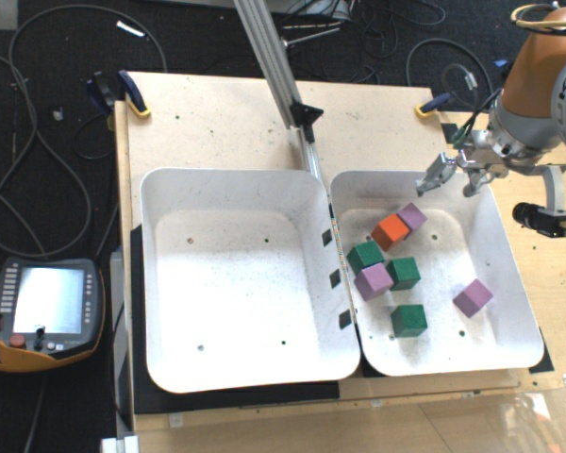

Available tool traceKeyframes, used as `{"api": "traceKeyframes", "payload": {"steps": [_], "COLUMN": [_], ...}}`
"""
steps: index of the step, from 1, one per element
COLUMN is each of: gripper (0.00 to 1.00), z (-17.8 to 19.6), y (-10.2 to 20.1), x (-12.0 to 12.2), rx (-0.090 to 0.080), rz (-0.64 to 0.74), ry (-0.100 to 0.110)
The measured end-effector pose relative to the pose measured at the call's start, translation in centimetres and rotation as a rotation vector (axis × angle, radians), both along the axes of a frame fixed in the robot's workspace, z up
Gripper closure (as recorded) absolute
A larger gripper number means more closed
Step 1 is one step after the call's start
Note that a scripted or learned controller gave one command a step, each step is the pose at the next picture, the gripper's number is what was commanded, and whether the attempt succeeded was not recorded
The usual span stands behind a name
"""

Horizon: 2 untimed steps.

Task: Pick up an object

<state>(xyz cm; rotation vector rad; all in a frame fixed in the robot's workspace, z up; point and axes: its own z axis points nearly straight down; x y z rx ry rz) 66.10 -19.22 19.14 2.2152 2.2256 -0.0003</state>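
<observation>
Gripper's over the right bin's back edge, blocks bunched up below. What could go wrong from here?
1. The orange block, the purple block beside it, two green blocks and another purple block sit packed together; fingers may shove neighbours rather than straddle one.
2. The gripper hovers near the right white bin's far wall; a straight descent may clip the rim.

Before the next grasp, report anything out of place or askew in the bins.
Nothing looks spilled or damaged. All the blocks lie in the right bin: an orange block, three green and three purple, scattered at loose angles. The gripper hovers above that bin's far edge with nothing between its fingers.
</observation>
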Motion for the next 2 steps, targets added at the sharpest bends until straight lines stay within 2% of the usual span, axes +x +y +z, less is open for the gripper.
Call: {"api": "traceKeyframes", "payload": {"steps": [1,2], "gripper": [0.00,0.00], "z": [-1.1,-9.8], "y": [-1.9,-3.2], "x": [-5.8,-4.0], "rx": [0.001,0.001], "rz": [-0.009,-0.005], "ry": [0.006,0.007]}}
